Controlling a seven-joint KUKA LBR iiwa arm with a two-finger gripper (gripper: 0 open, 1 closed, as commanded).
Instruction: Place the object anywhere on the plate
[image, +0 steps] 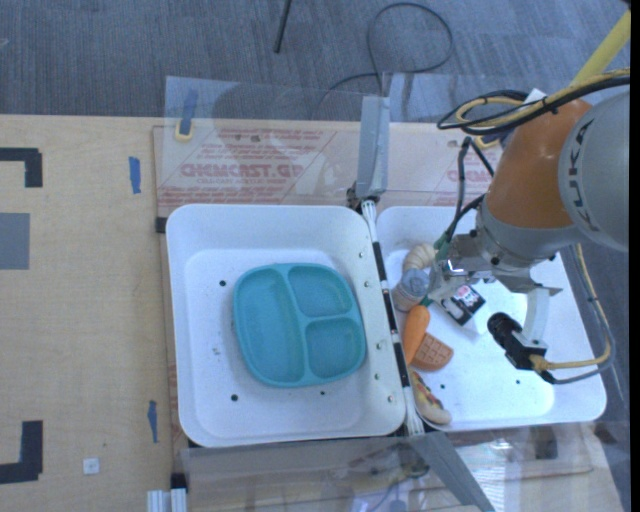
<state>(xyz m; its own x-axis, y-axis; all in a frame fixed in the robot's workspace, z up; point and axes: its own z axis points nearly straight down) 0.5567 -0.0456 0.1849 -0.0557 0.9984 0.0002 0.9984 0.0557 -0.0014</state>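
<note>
**Arm bent low over the right bin, plate waiting in the left**

Camera view: the arm (540, 180) reaches in from the right and bends down over the right bin (570, 400). Its hand (450, 274) is low over that bin's left part, close to a cluster of small things. Whether the hand is spread or pressed together cannot be told.

Two white bins sit side by side on the worktop (80, 320). One teal plate (298, 322), with three compartments, lies flat in the left bin (200, 260).

Six small things lie in the right bin, near its left wall:
- a cream lump (421, 257)
- a grey cup (409, 291)
- an orange carrot (415, 326)
- a waffle-like piece (433, 353)
- a yellowish piece (432, 405)
- a small black-and-white box (466, 301)

Which of them is meant for the plate cannot be told.
</note>
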